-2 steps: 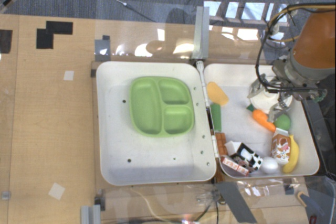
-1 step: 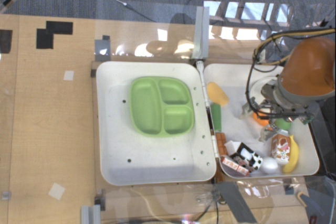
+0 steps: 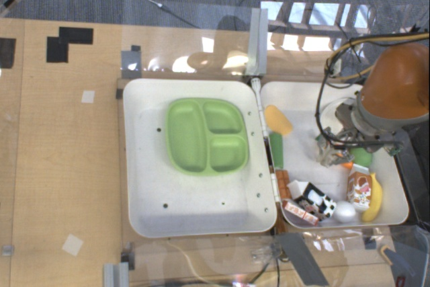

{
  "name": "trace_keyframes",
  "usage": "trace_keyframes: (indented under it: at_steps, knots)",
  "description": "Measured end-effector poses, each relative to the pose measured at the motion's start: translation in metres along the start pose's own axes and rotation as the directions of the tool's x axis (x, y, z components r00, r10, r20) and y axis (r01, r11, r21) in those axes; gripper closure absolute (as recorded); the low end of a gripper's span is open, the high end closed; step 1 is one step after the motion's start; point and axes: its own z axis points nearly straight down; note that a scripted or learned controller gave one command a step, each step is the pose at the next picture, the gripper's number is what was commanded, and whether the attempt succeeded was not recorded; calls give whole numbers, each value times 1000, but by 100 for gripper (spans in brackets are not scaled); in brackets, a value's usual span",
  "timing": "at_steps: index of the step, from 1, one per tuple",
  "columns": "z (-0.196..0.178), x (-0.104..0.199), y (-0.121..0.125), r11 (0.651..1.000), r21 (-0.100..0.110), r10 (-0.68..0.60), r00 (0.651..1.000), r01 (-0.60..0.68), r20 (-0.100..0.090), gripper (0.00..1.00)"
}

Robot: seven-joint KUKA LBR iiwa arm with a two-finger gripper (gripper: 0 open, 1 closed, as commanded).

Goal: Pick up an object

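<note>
The end effector (image 3: 334,155) is seen low inside the right bin (image 3: 306,99), under the orange band of the arm (image 3: 396,87). Whether it is apart or together cannot be told — it is small and half covered by the wrist and cables.

Several things lie around it. Just to its right, a green object (image 3: 361,157) with a small orange piece (image 3: 347,165) is found, very near or touching; which one cannot be told. Below and to the right, a carton (image 3: 359,190) stands beside a banana (image 3: 375,198), and a white ball (image 3: 345,212) lies under them. Below and to the left, a black-and-white toy (image 3: 317,201) and a red box (image 3: 300,213) are placed at the bin's near edge. To the left, a yellow object (image 3: 278,121) and a green stick (image 3: 276,150) lie along the bin wall.

Far to the left, in the left bin (image 3: 144,212), a green tray (image 3: 206,136) with three compartments is placed — well apart from the end effector. Both bins rest on the bench (image 3: 60,165).
</note>
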Motion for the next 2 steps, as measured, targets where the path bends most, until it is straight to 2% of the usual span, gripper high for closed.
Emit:
trace_keyframes:
  at_steps: [1, 2]
  knots:
    - [-181, 9, -60, 995, 7, -95, 995, 95, -3, 100]
    - [-174, 9, -56, 995, -6, -98, 995, 98, -8, 0]
